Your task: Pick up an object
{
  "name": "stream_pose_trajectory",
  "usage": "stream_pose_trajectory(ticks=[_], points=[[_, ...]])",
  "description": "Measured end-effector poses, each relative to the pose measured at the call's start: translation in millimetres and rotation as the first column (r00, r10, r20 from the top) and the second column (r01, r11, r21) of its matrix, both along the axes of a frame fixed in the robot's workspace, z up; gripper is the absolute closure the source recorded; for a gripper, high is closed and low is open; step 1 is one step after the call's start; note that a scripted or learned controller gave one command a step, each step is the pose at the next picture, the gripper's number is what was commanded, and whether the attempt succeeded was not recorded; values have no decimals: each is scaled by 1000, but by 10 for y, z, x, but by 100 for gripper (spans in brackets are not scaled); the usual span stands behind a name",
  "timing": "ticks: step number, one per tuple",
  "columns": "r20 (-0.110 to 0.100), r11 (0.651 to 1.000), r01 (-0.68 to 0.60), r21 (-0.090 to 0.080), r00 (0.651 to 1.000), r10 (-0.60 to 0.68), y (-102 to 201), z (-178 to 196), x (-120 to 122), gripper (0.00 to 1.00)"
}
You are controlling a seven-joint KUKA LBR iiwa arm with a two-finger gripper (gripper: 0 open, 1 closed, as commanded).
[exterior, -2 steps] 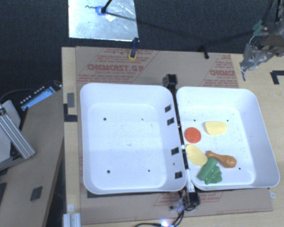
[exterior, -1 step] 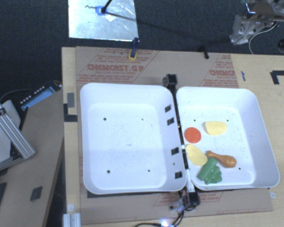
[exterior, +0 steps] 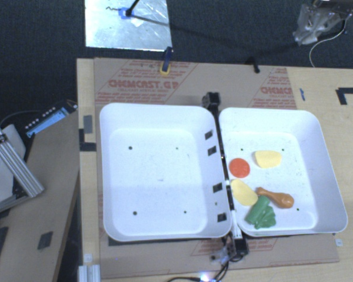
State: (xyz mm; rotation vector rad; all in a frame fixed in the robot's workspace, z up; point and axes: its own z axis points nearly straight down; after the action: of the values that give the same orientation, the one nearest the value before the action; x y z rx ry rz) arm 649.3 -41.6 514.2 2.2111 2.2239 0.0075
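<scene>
Lying in the right bin (exterior: 323,157), toward its left side, are five items: red disc (exterior: 239,167), yellow block (exterior: 267,158) just right of it, pale yellow piece (exterior: 243,192) below the disc, brown drumstick (exterior: 276,197), and green piece (exterior: 262,213) touching the drumstick's thin end. Left bin (exterior: 115,157) sits alongside. Gripper (exterior: 309,31) is at top right, beyond the bench and well apart from the items; how far open it is cannot be told, and no item is seen in it.

The gripper (exterior: 310,28) sits high in the camera view's top right corner, well back from the bench, a pale grey metallic end hanging downward and leftward from the darker wrist just above and right of it.
</scene>
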Motion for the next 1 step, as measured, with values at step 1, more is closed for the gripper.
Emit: stream_pose_trajectory(ticks=[1], points=[[-2,1000,3,0,1000,-3,-38,228,-162,100]])
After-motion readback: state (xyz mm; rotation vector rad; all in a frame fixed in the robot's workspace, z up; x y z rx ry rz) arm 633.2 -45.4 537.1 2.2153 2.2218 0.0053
